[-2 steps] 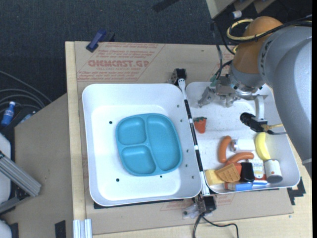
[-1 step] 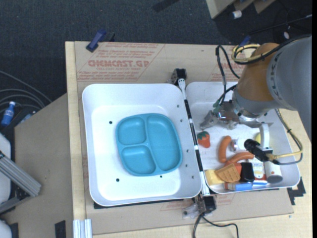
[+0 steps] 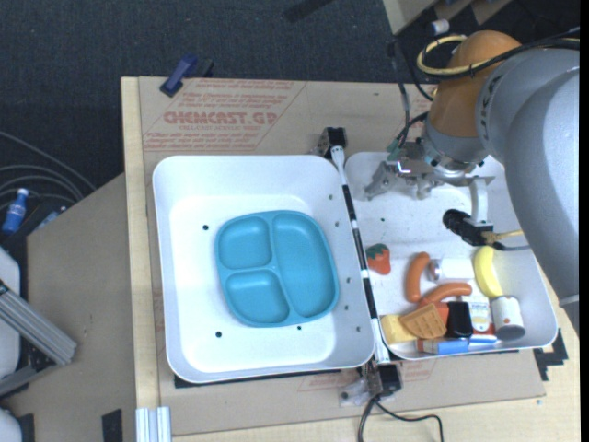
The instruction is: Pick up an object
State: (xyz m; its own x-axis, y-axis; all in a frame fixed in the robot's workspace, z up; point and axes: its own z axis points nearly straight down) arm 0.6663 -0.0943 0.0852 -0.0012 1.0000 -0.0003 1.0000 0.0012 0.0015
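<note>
While the claw [image 3: 402, 180] hovers over the right white bin's [image 3: 543, 325] far end, finger state unreadable, the small orange-red plastic strawberry [image 3: 378, 258] sits just below-left: approach step, next descend.

A shallow white plastic bin [image 3: 184, 274] sits on a brown cardboard-covered bench [image 3: 239, 118] printed with red lettering. A light blue divided plastic plate [image 3: 274, 267], with three compartments, lies flat near the centre of that bin's floor. A small blue clip-like object [image 3: 179, 75] lies at the bench's far edge, beyond the bin's far left corner. Black cables [image 3: 37, 168] trail over dark carpet [image 3: 138, 17] well left of the bin.
</note>
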